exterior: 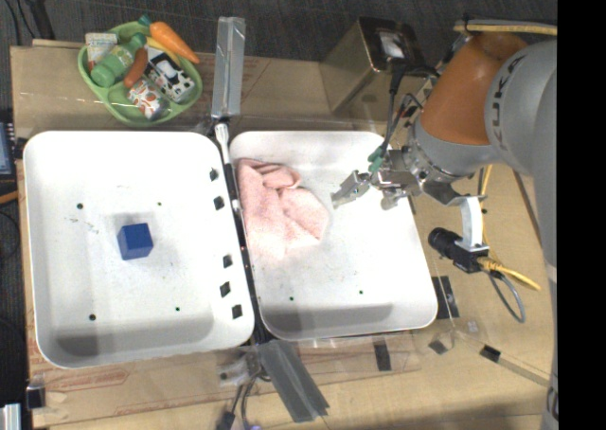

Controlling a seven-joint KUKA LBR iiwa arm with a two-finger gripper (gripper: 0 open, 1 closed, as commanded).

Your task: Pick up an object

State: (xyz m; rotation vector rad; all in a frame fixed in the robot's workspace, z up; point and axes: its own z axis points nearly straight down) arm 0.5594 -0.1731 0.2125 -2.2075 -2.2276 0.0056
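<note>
1. The green bowl [99, 97] at the far left of the bench [284, 73] holds toy food: an orange carrot [170, 38], a green bottle and small printed cartons whose lettering is too small to read.
2. The left bin [57, 229] holds one blue cube [135, 241], left of its middle.
3. The right bin [379, 295] holds a crumpled pink cloth [279, 210] against its far-left side.
4. The tool [343, 193] hangs just right of the cloth, gripping nothing; whether its fingers are parted I cannot tell.
5. The bench is wooden; dark floor lies beyond its far edge.
</note>
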